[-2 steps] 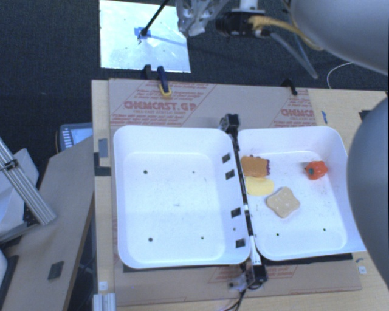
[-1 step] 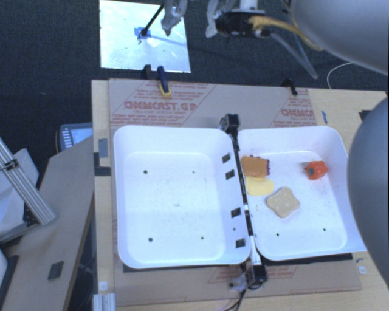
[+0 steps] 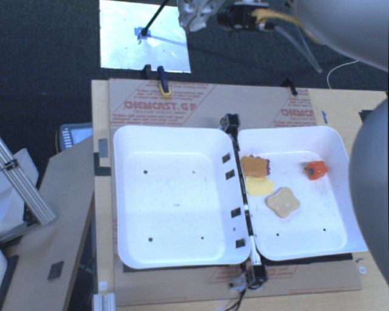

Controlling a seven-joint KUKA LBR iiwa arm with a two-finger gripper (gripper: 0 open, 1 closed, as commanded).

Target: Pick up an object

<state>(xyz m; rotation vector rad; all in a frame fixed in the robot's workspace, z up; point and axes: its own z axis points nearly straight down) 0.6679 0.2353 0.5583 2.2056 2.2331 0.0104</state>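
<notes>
Toast piece [image 3: 283, 202] nr front (right bin [image 3: 340, 237]), gripper [image 3: 193, 17] up top

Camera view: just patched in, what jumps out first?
The right bin holds a small cluster: an orange-brown piece and a pale yellow piece near the divider, a tan toast-like piece just below, and a red-orange item apart on the right. The tool hangs at the top edge, beyond the bins.
</notes>
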